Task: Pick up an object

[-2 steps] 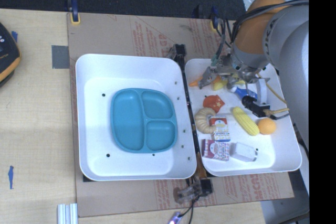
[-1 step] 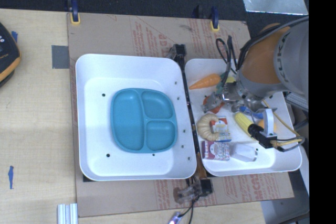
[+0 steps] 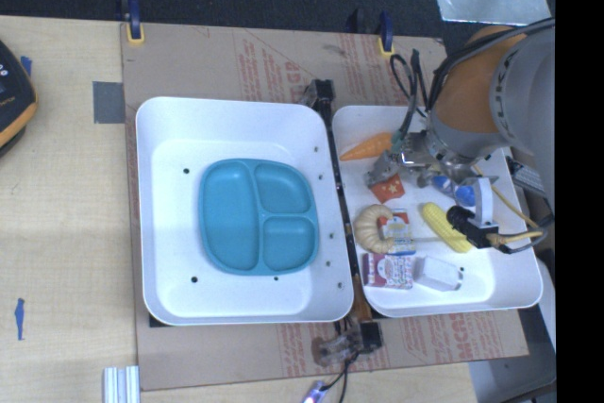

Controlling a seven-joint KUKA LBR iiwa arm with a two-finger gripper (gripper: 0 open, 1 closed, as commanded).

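The right bin (image 3: 514, 293) holds several small items. An orange carrot (image 3: 366, 146) lies at its back left. A small red piece (image 3: 387, 191) sits just in front of the carrot. A tan ring-shaped bread (image 3: 371, 226), a yellow banana-like piece (image 3: 444, 227), a printed packet (image 3: 389, 272) and a white block (image 3: 439, 276) lie toward the front. My gripper (image 3: 389, 167) hangs low over the back of this bin, between the carrot and the red piece. The grey arm with its orange band (image 3: 472, 99) comes in from the right.
The left bin (image 3: 160, 288) contains a blue divided plate (image 3: 257, 215). A dark divider strip (image 3: 338, 203) runs between the bins. Cables (image 3: 514, 236) trail over the right bin's right side. A yellow-black device (image 3: 11, 99) lies at the far left of the bench.
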